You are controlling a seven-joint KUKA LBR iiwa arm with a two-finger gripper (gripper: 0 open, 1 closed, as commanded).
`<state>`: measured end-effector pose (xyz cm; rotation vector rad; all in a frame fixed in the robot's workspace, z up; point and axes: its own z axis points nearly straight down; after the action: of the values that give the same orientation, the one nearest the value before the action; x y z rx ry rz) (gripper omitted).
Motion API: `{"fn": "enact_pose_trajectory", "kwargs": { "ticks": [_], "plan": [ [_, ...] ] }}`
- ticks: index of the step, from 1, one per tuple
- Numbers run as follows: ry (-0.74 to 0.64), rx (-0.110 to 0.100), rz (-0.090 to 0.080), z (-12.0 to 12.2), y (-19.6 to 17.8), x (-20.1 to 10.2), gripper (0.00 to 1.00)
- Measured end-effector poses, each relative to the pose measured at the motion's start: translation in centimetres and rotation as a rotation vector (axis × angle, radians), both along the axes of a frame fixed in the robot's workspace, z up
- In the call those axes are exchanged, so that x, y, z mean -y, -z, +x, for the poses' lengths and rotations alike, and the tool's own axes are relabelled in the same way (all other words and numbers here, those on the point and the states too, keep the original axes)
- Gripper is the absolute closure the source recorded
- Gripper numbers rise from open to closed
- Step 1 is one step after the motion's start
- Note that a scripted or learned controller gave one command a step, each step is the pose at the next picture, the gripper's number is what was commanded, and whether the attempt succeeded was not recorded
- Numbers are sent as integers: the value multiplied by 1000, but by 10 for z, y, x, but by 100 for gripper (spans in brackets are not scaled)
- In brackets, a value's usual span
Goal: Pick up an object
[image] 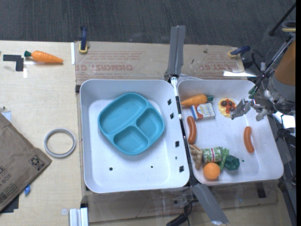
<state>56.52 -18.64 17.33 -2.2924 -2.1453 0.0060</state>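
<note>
Reading "CHEMCAST", mirrored, on cardboard [110,60]

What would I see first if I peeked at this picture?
Probably the big blue plate with three sections, sitting alone in the left bin. Next, the right bin full of toy food: a carrot, two sausages, an orange. The robot's claw hangs over that bin's right side.

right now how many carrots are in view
2. One carrot lies on the bench at the far left, outside the bins. The other carrot lies in the right bin, at its far left corner. None seems hidden.
</note>
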Motion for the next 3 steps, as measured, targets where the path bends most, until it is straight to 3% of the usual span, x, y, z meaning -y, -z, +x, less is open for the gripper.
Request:
{"fn": "enact_pose_trajectory", "kwargs": {
  "ticks": [1,2,3],
  "plan": [
    [-136,4,3,-17,73,27,0],
    [-135,2,2,-17,66,27,100],
    [-610,10,3,-39,74,33,100]
  ]
}}
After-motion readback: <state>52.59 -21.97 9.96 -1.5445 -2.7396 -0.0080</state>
